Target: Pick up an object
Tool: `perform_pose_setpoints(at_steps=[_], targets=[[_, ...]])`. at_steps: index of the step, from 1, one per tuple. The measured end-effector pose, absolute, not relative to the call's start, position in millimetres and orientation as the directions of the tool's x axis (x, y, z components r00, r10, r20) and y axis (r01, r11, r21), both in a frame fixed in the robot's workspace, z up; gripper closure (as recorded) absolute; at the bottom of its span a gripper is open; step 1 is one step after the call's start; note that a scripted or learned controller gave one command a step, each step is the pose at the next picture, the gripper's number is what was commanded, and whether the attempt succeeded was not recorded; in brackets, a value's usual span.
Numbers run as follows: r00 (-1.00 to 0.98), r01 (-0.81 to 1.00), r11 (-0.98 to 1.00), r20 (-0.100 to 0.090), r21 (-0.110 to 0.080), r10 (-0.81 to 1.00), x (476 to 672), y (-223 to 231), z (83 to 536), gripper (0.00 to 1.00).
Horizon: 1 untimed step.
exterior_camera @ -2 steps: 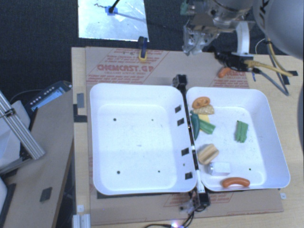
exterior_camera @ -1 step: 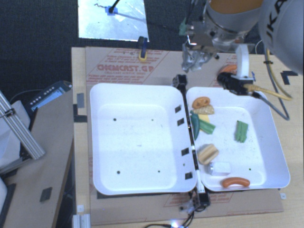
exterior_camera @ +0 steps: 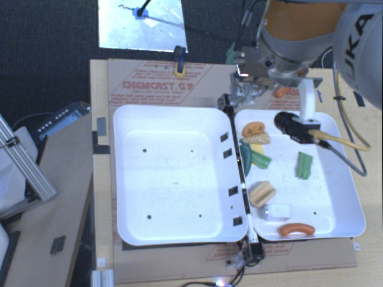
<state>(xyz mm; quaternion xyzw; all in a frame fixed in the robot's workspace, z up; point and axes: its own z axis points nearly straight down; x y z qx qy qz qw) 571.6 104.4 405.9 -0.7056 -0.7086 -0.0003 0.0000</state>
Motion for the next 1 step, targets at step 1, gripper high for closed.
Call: perform_pose_setpoints(at_steps=[1], targets=[[-0.009,1.0,0.009,0.0,-0.007,1.0,622.7,178.3,243.8,1.0]])
